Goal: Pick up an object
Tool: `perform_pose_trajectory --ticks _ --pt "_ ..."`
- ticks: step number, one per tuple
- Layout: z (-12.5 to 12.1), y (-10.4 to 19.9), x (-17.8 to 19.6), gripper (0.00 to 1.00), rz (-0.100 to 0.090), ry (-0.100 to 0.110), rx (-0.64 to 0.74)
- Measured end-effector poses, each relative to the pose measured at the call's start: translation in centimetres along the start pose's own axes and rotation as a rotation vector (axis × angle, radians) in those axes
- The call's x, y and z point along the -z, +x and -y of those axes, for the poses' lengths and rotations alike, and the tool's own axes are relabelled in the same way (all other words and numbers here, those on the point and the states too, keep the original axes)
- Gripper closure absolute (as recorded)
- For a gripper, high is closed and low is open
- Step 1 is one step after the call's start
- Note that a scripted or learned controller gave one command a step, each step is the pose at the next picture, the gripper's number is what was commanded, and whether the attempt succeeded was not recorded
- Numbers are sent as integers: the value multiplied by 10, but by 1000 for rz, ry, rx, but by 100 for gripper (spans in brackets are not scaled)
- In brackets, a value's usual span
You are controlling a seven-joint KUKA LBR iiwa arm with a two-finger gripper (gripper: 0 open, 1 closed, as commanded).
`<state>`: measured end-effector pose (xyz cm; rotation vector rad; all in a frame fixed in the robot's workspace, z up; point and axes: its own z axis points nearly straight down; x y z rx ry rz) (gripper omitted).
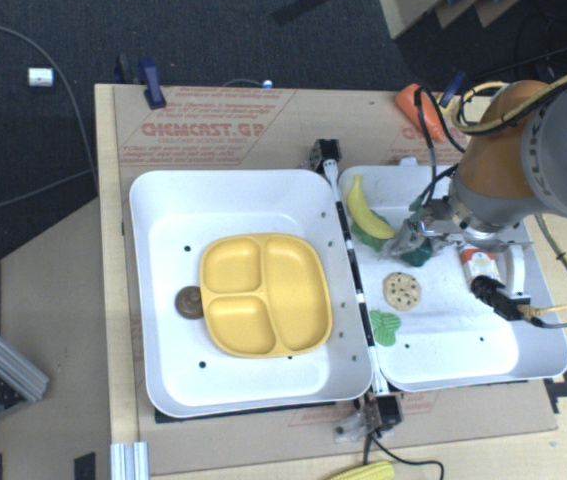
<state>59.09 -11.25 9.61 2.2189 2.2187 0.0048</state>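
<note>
Banana, cookie and green piece crowd gripper.

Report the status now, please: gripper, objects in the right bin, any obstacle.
Gripper low in the right white bin, beside the yellow banana. Round speckled cookie and green leafy piece lie apart, untouched. Nothing seen held.
</note>
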Motion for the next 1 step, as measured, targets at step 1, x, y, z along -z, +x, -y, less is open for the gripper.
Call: perform_pose_trajectory --ticks 1 --pt "9 106 97 100 -2 3 2"
